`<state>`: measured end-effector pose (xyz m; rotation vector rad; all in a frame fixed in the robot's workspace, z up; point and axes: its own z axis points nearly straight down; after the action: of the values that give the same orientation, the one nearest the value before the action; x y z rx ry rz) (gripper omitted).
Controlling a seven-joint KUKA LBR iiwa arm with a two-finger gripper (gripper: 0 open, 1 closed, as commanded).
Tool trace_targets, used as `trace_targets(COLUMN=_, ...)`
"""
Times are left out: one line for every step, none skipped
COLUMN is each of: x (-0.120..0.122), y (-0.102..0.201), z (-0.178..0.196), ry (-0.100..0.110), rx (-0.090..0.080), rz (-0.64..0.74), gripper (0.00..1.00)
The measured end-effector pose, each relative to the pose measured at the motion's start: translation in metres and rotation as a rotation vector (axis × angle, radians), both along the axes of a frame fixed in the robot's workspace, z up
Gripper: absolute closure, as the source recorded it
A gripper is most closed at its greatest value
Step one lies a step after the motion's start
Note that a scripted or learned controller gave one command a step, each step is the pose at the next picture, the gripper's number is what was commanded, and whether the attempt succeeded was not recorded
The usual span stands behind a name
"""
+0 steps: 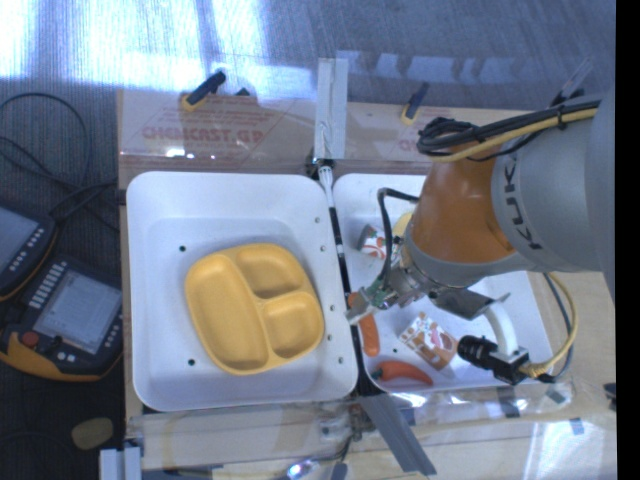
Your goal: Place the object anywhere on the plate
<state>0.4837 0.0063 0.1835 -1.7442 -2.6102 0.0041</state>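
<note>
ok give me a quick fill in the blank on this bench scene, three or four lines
1. The yellow plate lies in the ____ bin as the camera sees it.
2. The plate is split into ____ compartments.
3. The band above the arm's wrist is coloured ____.
4. The orange carrot-like toy lies in the ____ bin, near its front edge.

Missing words: left; three; orange; right

A robotics laboratory is showing here. A wooden bench (250,133) is carrying two shallow white bins (160,228) side by side, yellow-handled clamps (203,89) are sitting along its far edge, and a teach pendant (62,318) with trailing black cables (50,118) is lying on grey carpet (420,18) at the left.
</note>
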Motion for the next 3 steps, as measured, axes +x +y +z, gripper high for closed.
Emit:
trace_targets(x=-0.0006, y=0.0732, z=-0.0013, ry=0.001, rx=0.000, rz=0.082, gripper=1.00)
trace_targets(x=-0.0005, y=0.0731, z=-0.0012, ry=0.001, rx=0.000, rz=0.081, gripper=0.00)
trace_targets(x=-0.0005, y=0.0731, z=-0.0012, ry=0.001, rx=0.000, rz=0.081, gripper=0.00)
